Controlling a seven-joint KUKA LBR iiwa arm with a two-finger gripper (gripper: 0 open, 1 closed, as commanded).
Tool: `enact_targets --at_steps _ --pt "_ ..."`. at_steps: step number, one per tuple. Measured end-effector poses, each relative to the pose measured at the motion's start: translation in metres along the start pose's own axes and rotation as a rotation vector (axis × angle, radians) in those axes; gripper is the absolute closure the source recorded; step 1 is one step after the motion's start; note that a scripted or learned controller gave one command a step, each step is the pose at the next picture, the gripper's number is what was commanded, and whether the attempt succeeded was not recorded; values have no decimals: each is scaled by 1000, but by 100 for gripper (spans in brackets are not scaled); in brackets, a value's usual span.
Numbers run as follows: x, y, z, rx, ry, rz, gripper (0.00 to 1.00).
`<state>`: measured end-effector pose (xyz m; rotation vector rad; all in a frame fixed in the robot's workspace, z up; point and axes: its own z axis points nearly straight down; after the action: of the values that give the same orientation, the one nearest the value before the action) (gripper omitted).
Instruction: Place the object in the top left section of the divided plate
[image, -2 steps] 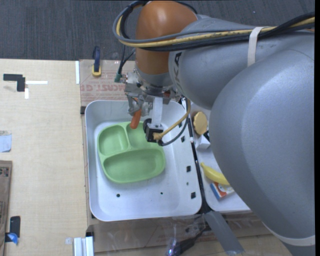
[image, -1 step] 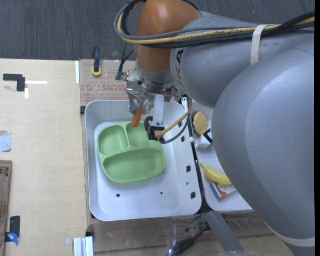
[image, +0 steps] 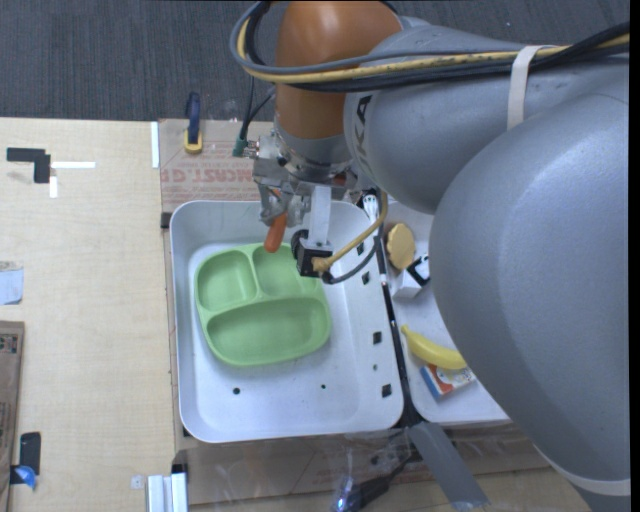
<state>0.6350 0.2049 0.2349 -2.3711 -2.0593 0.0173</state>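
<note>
A green divided plate (image: 262, 310) lies in the left white bin (image: 270, 405). It has two small sections at the top and one large section below. My gripper (image: 283, 222) hangs over the plate's top rim, near the ridge between the two small sections. A small orange, carrot-like object (image: 274, 236) sticks down from between its fingers, with its lower tip just above the rim. The top left section (image: 226, 280) lies down and to the left of that tip. The wrist and arm hide the bin's back right corner.
The right bin (image: 470, 405) holds a banana (image: 432, 350), a round tan item (image: 400, 245), a small printed card (image: 447, 381) and a white piece (image: 410, 280). A cardboard sheet (image: 205, 172) lies behind the left bin. Wooden bench (image: 80, 300) stretches to the left.
</note>
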Motion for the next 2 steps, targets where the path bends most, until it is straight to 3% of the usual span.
enact_targets --at_steps 1,2 --pt "18 -40 30 -4 4 -3 100" --pt "7 -21 23 -7 5 -74 100"
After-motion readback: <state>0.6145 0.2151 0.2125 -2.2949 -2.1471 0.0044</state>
